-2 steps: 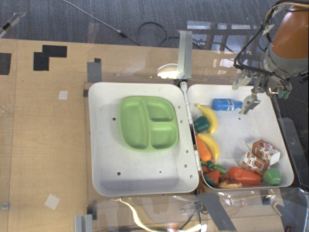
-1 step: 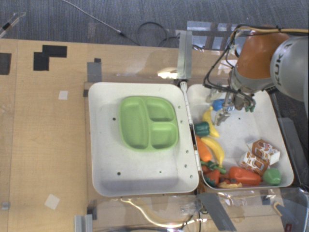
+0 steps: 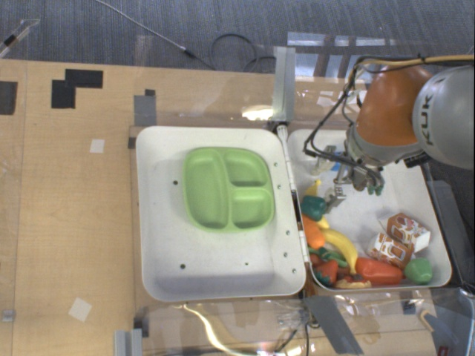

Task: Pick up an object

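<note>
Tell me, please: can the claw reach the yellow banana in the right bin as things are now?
Probably yes. The claw hangs over the right bin, and the banana lies just below it in the picture, its top uncovered. Other toys crowd its sides, which may hinder a clean grip.

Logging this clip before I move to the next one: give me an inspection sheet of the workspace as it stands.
Surface: wooden bench bearing two shallow white bins, left bin and right bin.
Job's things: in the right bin, toy food piled along its near side: banana, red pepper, green round piece, printed snack box, more pieces by the left wall.
Clutter: green divided plate in the left bin.
Grippers: gripper low over the right bin's far left part; nothing seen between its fingers.
Cables: black cables looping by the wrist; thin cable on the floor.
Surroundings: grey carpet; black patches on the bench.
</note>
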Robot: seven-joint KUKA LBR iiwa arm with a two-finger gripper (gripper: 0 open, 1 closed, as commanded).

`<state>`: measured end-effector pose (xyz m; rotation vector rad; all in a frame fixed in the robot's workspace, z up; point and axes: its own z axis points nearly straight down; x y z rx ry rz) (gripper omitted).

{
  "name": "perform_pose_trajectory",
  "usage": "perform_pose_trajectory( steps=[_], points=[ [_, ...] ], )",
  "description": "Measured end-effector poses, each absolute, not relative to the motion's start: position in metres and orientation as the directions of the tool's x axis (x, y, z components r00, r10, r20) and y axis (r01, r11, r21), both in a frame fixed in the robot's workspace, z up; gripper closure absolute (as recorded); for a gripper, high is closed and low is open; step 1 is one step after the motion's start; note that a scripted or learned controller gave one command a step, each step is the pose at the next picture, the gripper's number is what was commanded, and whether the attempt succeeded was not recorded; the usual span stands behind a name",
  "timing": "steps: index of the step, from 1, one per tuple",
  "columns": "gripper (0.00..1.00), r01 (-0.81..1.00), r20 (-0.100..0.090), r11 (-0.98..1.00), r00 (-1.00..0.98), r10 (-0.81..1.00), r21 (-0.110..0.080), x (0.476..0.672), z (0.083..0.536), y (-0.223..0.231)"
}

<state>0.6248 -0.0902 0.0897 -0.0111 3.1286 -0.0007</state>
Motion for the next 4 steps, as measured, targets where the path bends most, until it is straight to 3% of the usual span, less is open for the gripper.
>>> perform_pose_trajectory(
  steps=[1, 2, 3, 4],
  points=[
    [0.00, -0.007, -0.016, 1.000, -1.000, -0.007, -0.001, 0.588, 0.090, -0.097],
    [0.00, 0.097, -0.019, 0.995, -0.995, 0.097, 0.001, 0.569, 0.091, -0.100],
    [0.00, 0.242, -0.003, 0.970, -0.970, 0.242, 0.001, 0.659, 0.087, -0.104],
    [1.00, 0.237, -0.017, 0.972, -0.971, 0.237, 0.003, 0.663, 0.102, -0.102]
  ],
)
